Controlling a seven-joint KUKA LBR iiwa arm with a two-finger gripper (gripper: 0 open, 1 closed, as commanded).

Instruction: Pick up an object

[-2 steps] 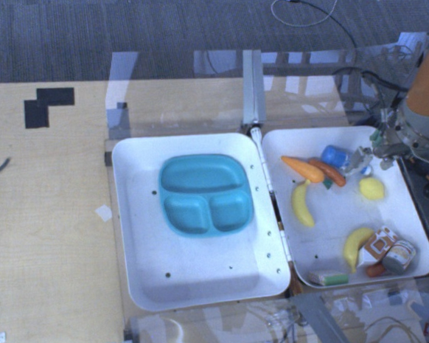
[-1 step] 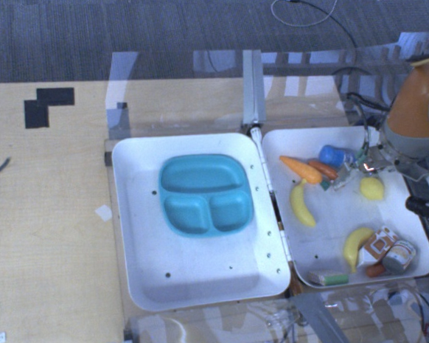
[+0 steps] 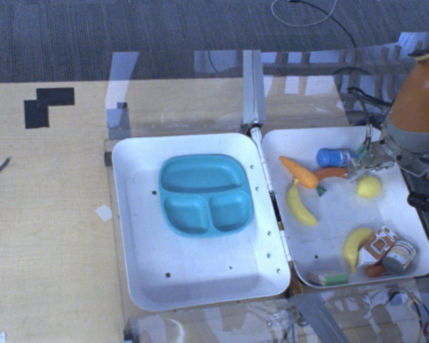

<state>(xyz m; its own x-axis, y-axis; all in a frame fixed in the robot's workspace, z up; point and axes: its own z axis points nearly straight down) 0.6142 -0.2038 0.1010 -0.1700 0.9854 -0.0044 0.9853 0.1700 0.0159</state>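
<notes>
The right bin (image 3: pixel 421 265) holds several small objects. An orange carrot (image 3: pixel 299 171) lies at the upper left, with a blue can (image 3: pixel 334 156) on its side just right of it. A yellow lemon (image 3: pixel 369 187) sits below the can. One banana (image 3: pixel 300 205) lies at the left and a second banana (image 3: pixel 355 245) lower down. My gripper (image 3: pixel 364 164) hangs low over the bin's upper right, between the blue can and the lemon, close to both. Nothing visibly sits in it.
A brown-and-white carton (image 3: pixel 380 244), a small tin (image 3: pixel 399 256) and a green stick (image 3: pixel 332 277) crowd the right bin's lower edge. The left bin (image 3: pixel 144 269) holds a blue three-compartment tray (image 3: pixel 205 194). Cables (image 3: pixel 364 96) run behind the arm.
</notes>
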